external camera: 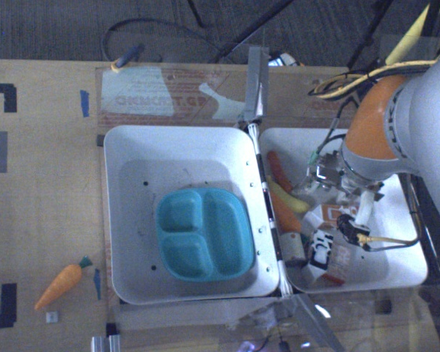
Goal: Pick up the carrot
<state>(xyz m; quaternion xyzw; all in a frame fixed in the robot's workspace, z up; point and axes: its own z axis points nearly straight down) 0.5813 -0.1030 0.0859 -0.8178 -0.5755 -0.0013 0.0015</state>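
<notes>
Carrot [59,285] lying on the bare bench [44,196] near its front-left corner, outside both bins, with open surface around it. Blue divided tray [204,233] in the left bin [132,152]. Gripper [330,229] low over the cluttered right bin [403,270]; whether it is open or closed cannot be told.
</notes>
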